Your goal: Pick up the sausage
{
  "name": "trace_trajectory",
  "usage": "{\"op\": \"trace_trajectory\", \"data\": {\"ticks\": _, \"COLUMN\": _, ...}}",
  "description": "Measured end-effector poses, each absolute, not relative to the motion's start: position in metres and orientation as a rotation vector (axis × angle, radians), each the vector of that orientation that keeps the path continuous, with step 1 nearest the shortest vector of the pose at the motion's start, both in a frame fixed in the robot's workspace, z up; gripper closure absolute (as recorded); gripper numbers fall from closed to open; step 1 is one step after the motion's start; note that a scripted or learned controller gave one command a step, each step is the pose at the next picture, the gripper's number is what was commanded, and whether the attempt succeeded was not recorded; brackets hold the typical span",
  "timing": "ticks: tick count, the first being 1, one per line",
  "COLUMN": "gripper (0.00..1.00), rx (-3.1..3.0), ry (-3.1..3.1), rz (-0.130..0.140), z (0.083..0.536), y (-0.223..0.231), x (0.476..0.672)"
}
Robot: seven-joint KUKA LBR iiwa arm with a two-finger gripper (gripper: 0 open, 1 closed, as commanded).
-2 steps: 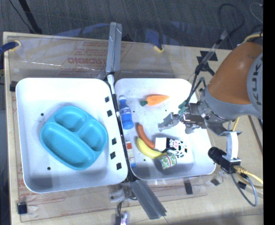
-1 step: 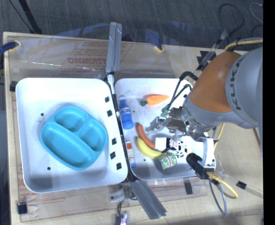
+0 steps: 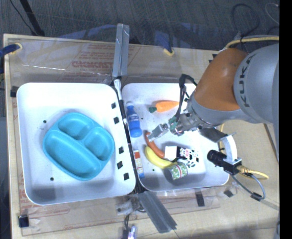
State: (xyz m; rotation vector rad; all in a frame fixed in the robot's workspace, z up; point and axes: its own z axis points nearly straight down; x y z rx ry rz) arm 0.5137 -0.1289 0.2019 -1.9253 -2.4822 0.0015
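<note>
The sausage [image 3: 151, 144] is a thin, curved red-orange piece in the right bin [image 3: 213, 180], lying along the upper edge of a yellow banana [image 3: 154, 158]. My gripper [image 3: 164, 128] hangs over the middle of that bin, just above and to the right of the sausage's upper end. In this view it looks close to the sausage, but I cannot tell whether it touches. The grey arm with its orange band [image 3: 220, 81] hides the bin's right part.
An orange carrot [image 3: 165, 105] lies at the back of the right bin and a blue bottle [image 3: 133, 121] lies by its left wall. A cow-patterned box [image 3: 185, 155] and a green can [image 3: 177, 171] sit near the front. The left bin [image 3: 31, 98] holds a blue divided plate [image 3: 78, 144].
</note>
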Motion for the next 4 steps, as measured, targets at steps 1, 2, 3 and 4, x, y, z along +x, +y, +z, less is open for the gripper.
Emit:
{"op": "trace_trajectory", "data": {"ticks": 1, "gripper": 0.00, "rx": -1.884, "ry": -2.511, "rz": 0.002, "z": 0.158, "y": -0.204, "x": 0.482}}
{"op": "trace_trajectory", "data": {"ticks": 2, "gripper": 0.00, "rx": -2.171, "ry": -2.270, "rz": 0.000, "z": 0.210, "y": -0.123, "x": 0.497}}
{"op": "trace_trajectory", "data": {"ticks": 3, "gripper": 1.00, "rx": -2.164, "ry": -2.277, "rz": 0.000, "z": 0.220, "y": -0.123, "x": 0.498}}
{"op": "trace_trajectory", "data": {"ticks": 4, "gripper": 1.00, "rx": -2.347, "ry": -2.088, "rz": 0.000, "z": 0.280, "y": -0.100, "x": 0.478}}
